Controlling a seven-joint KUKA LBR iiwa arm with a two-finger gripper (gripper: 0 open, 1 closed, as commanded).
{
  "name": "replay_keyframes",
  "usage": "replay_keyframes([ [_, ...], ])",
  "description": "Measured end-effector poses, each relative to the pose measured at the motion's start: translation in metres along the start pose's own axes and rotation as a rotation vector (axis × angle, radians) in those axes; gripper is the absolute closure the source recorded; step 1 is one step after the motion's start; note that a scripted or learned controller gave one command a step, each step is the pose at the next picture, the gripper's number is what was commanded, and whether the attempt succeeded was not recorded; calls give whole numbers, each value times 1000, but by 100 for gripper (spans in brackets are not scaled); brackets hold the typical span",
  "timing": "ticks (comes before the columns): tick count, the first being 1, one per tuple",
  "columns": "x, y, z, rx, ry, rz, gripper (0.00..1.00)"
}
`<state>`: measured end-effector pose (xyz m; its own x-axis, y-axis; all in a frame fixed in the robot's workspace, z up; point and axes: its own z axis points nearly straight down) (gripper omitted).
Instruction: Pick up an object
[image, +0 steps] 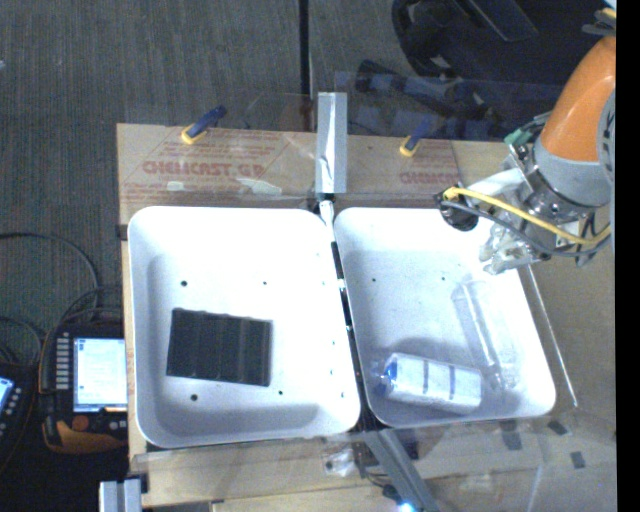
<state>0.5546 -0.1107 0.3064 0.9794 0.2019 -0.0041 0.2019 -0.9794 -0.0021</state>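
Note:
A clear water bottle (432, 381) with a white and blue label lies on its side near the front wall of the right bin (400, 270). A see-through slim container (485, 330) lies along that bin's right side. A flat black block (219, 347) rests on the floor of the left bin (230, 235). My gripper (503, 250) hangs over the right bin's far right corner, above and behind the see-through container, with nothing seen in it.
A yellow cable (500, 208) loops across the wrist. The centre wall (341, 290) divides the two bins. Blue and yellow clamps (203, 123) sit on the board behind. A handheld pendant (88, 375) lies left of the bench.

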Motion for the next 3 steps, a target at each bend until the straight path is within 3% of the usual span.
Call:
replay_keyframes([
  [1, 18, 2, -45, -2, 1, -113, 100],
  [2, 70, -42, -43, 0, 2, -20, 100],
  [3, 107, -67, 83, 0, -2, -4, 100],
])
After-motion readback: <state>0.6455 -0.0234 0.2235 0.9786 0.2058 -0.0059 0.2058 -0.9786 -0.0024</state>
